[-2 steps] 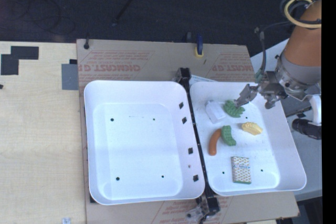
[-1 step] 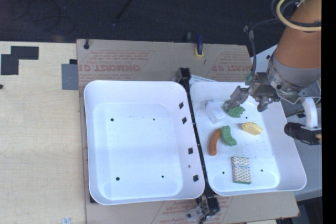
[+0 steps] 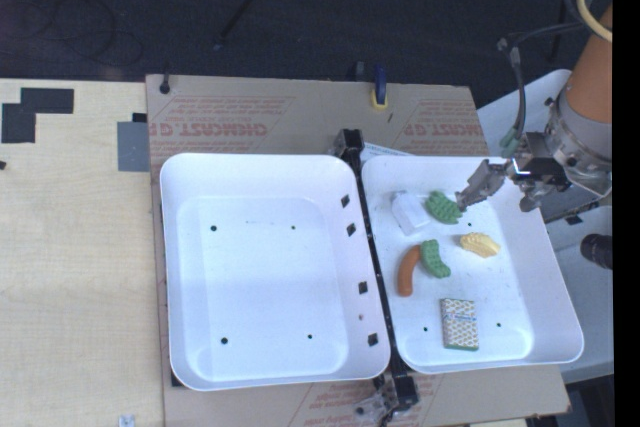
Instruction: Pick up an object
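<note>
Objects for picking lie scattered in the right bin (image 3: 560, 315), and my gripper (image 3: 497, 183) hangs over that bin's upper right part, reaching in from the right. One finger (image 3: 478, 185) slants down to the left, its tip just beside an upper green piece (image 3: 441, 207); whether it touches that piece I cannot tell. The other finger (image 3: 530, 197) sits apart from it toward the right, so my jaws stand spread, with nothing between them. Just left of the upper green piece lies a small white packet (image 3: 407, 212). Below it a second green piece (image 3: 434, 258) rests beside an orange sausage-shaped piece (image 3: 408, 271), the two touching or nearly so. A yellow piece (image 3: 479, 244) lies to the right of them, under my wrist. Near the bin's lower edge sits a flat patterned sponge-like block (image 3: 460, 323), well apart from the rest. The left bin (image 3: 190, 215) lies beside the right one, the two meeting along a black clipped seam. Both bins rest on a brown cardboard sheet (image 3: 260, 115) on the pale wooden bench (image 3: 70, 265).
</note>
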Robot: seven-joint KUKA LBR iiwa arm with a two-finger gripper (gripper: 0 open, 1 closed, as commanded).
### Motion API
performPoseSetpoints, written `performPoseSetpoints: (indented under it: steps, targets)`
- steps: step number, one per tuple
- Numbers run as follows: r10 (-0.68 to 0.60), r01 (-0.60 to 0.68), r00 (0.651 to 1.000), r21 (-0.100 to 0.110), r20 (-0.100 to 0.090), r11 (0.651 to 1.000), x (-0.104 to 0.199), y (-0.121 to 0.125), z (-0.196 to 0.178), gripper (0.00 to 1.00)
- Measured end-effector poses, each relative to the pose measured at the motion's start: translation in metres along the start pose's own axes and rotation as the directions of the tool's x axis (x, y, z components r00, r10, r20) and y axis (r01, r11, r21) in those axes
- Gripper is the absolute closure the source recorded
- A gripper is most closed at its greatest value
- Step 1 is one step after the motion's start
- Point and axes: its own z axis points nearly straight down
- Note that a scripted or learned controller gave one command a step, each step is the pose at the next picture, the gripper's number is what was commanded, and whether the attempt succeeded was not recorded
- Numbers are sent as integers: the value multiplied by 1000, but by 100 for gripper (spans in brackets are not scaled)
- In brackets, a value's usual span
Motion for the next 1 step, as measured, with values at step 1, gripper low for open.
performPoseSetpoints:
  steps: [1]
  targets:
    - [-4,4,1000,15,-4,1000,23,-42,157,0]
